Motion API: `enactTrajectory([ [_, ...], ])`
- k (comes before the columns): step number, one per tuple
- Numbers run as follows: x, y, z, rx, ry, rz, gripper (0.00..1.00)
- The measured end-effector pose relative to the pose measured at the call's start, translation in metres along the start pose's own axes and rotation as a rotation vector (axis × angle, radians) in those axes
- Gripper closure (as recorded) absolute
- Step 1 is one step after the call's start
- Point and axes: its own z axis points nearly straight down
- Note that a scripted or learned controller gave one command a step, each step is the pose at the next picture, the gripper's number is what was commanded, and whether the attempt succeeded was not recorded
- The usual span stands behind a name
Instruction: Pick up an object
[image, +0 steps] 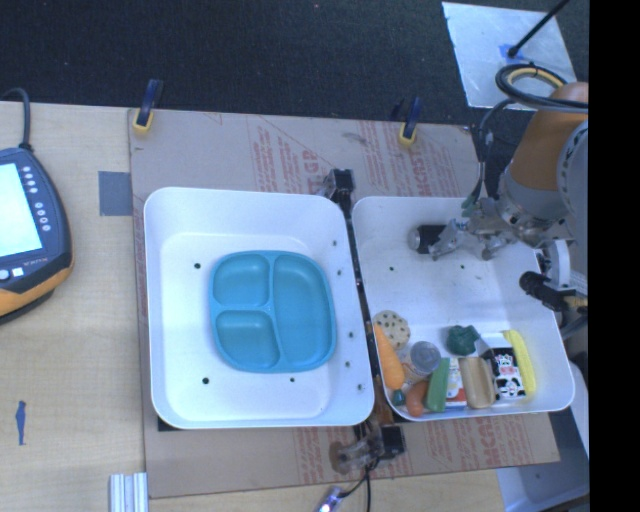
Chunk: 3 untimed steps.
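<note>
Toy foods lie heaped along the front of the right bin (400, 215): a speckled cookie (390, 326), an orange carrot (388, 362), a grey round piece (426, 355), a dark green piece (461, 339), a black-and-white carton (503, 371), a yellow piece (521, 360), a tan roll (477, 381) and a green stick (438, 388). My gripper (476, 243) hovers over the back part of that bin, well apart from the heap. Nothing shows between its fingers.
The left bin (160, 300) holds a blue divided plate (273, 310). A teach pendant (25, 230) lies at the far left of the bench. Clamps (147, 108) pin the cardboard at the back edge. The grey arm (545, 160) enters from the right.
</note>
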Motion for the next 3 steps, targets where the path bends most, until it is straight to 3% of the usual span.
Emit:
enactTrajectory([
  [1, -0.014, -0.140, 0.002, -0.018, -0.003, 0.002, 0.00],
  [2, 0.013, -0.076, 0.000, -0.018, -0.003, 0.000, 0.00],
  [3, 0.027, 0.004, -0.033, -0.020, -0.002, 0.003, 0.00],
])
